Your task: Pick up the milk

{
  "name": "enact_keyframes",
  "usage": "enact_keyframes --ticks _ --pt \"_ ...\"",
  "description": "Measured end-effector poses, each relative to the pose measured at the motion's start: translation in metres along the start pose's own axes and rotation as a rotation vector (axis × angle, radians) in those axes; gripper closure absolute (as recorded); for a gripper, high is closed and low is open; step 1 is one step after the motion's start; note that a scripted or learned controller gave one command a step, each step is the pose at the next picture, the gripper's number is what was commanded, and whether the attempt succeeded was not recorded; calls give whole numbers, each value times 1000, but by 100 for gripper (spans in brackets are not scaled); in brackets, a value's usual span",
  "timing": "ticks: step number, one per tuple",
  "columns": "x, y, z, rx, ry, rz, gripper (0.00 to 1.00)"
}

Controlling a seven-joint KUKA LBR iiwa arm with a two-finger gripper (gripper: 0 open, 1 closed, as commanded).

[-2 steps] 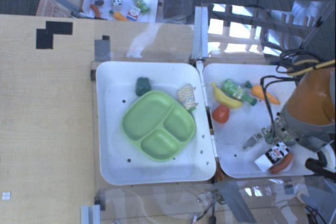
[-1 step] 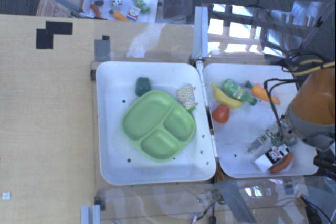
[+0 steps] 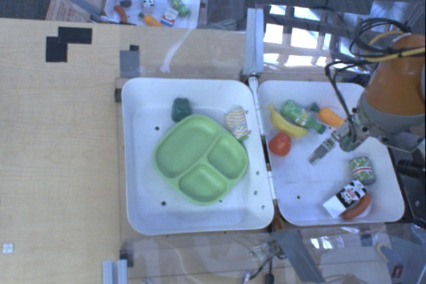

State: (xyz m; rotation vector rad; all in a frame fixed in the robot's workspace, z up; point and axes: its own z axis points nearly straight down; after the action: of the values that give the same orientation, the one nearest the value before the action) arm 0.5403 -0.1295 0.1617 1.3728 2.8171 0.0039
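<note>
The milk (image 3: pixel 347 197) is a small white carton with black cow patches. It lies near the front right corner of the right bin (image 3: pixel 301 209), touching a red-brown sausage (image 3: pixel 357 207) on its front side. My gripper (image 3: pixel 321 151) hangs over the middle of the right bin, pointing down and to the left. It is behind and left of the milk and well apart from it, with nothing seen in its grasp.
The right bin also holds a green-labelled can (image 3: pixel 362 169) just behind the milk, a red tomato (image 3: pixel 280 143), a banana (image 3: pixel 286 123), a green bottle (image 3: pixel 300 114) and an orange carrot (image 3: pixel 331 117). A green divided plate (image 3: pixel 202 157) lies in the left bin (image 3: pixel 143 209).
</note>
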Motion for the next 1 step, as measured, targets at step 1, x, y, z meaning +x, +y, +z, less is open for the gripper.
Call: enact_keyframes --ticks 1 --pt "-21 18 4 0 0 -17 0"
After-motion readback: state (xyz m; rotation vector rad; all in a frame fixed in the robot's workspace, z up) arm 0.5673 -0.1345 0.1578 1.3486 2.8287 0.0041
